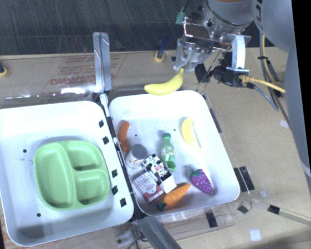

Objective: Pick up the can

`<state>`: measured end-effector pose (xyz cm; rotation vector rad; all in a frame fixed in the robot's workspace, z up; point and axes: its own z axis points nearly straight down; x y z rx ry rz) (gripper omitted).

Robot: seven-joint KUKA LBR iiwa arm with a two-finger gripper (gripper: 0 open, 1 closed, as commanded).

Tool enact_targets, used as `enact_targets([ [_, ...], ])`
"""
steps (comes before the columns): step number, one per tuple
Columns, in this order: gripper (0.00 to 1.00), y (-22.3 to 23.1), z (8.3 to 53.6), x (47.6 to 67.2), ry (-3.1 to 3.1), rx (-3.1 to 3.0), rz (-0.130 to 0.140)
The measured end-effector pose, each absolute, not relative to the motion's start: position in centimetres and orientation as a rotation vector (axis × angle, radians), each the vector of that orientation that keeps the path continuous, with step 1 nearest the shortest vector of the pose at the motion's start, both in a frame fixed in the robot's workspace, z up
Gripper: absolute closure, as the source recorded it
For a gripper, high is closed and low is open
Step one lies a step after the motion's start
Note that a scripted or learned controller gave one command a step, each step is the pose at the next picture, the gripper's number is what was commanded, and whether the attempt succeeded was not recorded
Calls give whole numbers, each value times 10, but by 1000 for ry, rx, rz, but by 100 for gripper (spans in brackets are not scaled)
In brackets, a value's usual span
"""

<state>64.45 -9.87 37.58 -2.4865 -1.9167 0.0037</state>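
Your grey two-finger gripper (185,63) is clamped on a yellow plastic banana (165,86) — not the small grey can (138,151) — above the right white bin (216,142).

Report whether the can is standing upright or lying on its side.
Upright, as far as the view shows: the can presents a round grey top to the overhead camera, standing in the right bin beside the sausage.
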Motion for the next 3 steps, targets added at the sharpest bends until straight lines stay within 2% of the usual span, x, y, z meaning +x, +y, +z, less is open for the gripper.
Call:
enact_targets([
  [1,100,-22,341,656,-2136,-2300,6],
  [2,100,27,303,644,-2070,-2360,7],
  [3,100,83,443,656,-2014,-2409,0],
])
